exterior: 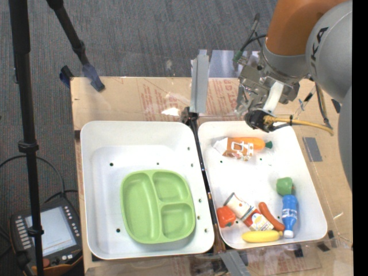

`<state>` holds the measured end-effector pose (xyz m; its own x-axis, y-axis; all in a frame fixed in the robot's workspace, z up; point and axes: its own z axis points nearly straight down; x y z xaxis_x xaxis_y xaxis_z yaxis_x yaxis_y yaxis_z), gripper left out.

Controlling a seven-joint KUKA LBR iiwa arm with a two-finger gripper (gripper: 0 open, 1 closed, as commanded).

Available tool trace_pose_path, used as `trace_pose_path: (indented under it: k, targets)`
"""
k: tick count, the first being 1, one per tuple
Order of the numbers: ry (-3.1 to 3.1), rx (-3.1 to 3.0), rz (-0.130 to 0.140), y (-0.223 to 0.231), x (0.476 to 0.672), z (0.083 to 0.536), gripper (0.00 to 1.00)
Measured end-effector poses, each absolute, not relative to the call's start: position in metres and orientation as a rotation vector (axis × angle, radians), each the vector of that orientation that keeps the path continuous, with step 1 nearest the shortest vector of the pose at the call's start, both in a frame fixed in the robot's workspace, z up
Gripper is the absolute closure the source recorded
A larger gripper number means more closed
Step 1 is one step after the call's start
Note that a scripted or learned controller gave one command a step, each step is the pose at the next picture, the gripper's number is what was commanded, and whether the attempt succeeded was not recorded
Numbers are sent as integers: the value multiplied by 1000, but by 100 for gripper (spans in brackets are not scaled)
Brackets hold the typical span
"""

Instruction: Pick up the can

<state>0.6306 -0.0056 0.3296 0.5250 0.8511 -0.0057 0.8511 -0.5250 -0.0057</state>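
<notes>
What looks like the can (pixel 253 217), small with a white and red label, lies on its side in the front part of the right bin (pixel 305 171), among other items. The gripper (pixel 250 101) hangs above the back edge of that bin, well away from the can and higher than it. Nothing shows in its grasp. The grey arm with its orange band (pixel 293 16) comes in from the upper right.
Around the can lie a red pepper (pixel 226 217), a small carton (pixel 237 203), a sausage (pixel 270 216), a banana (pixel 260 236) and a blue bottle (pixel 289 213). An orange bottle (pixel 244 147) lies near the back, a green item (pixel 284 185) to the right. The left bin (pixel 98 148) holds a green divided plate (pixel 157 205).
</notes>
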Motion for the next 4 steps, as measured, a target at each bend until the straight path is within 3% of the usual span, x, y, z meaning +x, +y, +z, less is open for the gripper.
trace_pose_path:
  k: [1,2,3,4]
  targets:
    - [-2181,-2252,11,0,645,281,100]
    - [-2423,-1990,7,-28,641,239,100]
    - [-2747,-1517,3,-10,645,260,100]
    - [-2741,-1517,5,-11,647,266,100]
